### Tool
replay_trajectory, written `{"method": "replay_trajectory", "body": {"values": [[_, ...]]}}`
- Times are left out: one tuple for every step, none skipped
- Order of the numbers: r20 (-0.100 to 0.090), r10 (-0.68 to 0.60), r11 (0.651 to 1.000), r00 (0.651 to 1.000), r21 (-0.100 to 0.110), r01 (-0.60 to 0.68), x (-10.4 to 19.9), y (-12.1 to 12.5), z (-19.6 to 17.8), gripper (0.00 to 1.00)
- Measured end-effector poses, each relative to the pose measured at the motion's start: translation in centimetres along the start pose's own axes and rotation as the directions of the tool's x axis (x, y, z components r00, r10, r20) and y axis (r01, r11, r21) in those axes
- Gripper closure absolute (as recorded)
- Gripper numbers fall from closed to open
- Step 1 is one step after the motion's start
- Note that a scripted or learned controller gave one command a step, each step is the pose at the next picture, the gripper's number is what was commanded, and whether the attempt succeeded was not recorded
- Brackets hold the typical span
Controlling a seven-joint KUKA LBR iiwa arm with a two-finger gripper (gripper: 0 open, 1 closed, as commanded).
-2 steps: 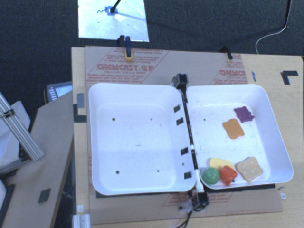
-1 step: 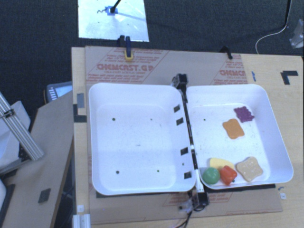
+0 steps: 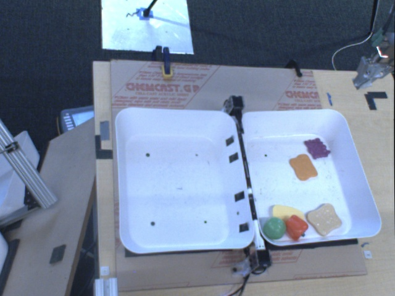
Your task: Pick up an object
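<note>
The right white bin (image 3: 279, 123) holds several toy food items. A purple bunch of grapes (image 3: 316, 147) lies near its far right side, with a flat orange piece (image 3: 303, 166) just in front of it. Along the near wall sit a yellow wedge (image 3: 285, 211), a green ball (image 3: 274, 228), a red pepper-like piece (image 3: 297, 227) and a tan slice of toast (image 3: 324, 219). The green, red and yellow items touch one another in the near left corner.
The left white bin (image 3: 179, 119) stands beside the right one, with black clips (image 3: 234, 158) along the shared rim. Both rest on a cardboard sheet (image 3: 203, 85). A yellow clamp (image 3: 167, 73) is at the back. A metal bracket with cables (image 3: 372, 69) sits far right.
</note>
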State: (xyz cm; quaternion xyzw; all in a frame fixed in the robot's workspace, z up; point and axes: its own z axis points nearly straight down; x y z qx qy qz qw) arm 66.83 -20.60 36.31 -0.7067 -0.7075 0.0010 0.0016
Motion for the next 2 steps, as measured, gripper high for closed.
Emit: {"method": "replay_trajectory", "body": {"values": [[0.005,-0.008,1.000,1.000,-0.022,0.008,5.2,0.0,-16.6,1.00],[0.001,0.001,1.000,1.000,-0.002,-0.001,1.4,0.0,-4.6,1.00]]}}
